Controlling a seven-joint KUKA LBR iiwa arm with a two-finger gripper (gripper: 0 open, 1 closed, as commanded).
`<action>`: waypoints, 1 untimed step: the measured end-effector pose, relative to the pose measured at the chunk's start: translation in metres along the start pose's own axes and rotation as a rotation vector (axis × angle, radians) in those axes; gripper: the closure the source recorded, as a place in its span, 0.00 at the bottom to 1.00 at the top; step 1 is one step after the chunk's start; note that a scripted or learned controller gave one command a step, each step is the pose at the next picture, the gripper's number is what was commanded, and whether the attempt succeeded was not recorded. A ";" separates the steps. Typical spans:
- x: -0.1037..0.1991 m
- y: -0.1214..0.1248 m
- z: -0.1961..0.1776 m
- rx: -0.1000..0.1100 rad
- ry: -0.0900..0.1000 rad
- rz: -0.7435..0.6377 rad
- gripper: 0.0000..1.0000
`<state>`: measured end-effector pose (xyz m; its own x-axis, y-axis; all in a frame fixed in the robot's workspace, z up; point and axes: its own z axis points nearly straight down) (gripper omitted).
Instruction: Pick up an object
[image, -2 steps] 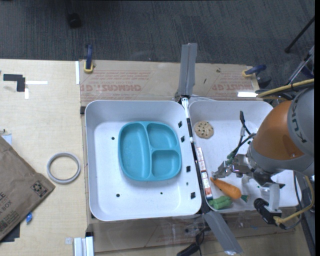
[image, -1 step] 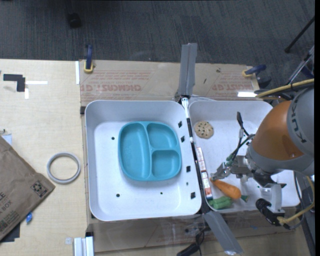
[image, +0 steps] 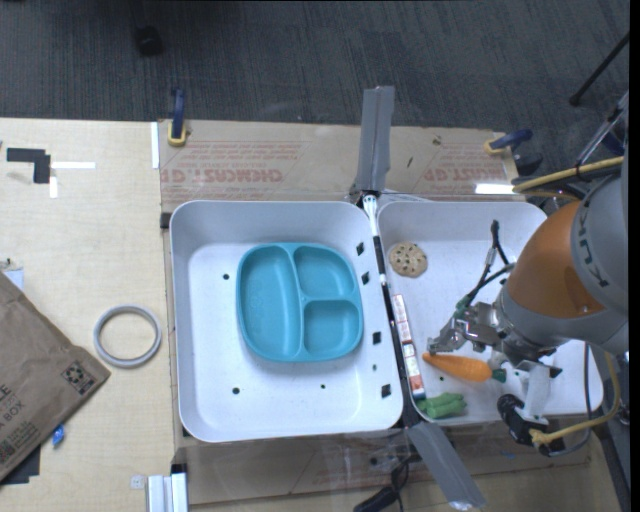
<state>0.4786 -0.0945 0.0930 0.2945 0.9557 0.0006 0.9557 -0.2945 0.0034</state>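
Arm low over the right bin (image: 560, 215), beside the carrot (image: 460, 367).
Finger state cannot be told; nothing visibly lifted, pick pending.

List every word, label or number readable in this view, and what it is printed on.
"CHEMCATS, GR": red print, upside down, on the cardboard sheet behind the bins; the rest is unclear.
"BOX": partly cut off, on the brown cardboard box at the left.
Label on the narrow packet between the bins: too small to read.
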 end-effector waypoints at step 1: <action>-0.001 -0.001 -0.007 0.004 -0.002 0.000 1.00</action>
<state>0.4776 -0.0953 0.1004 0.2943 0.9557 -0.0014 0.9557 -0.2943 -0.0007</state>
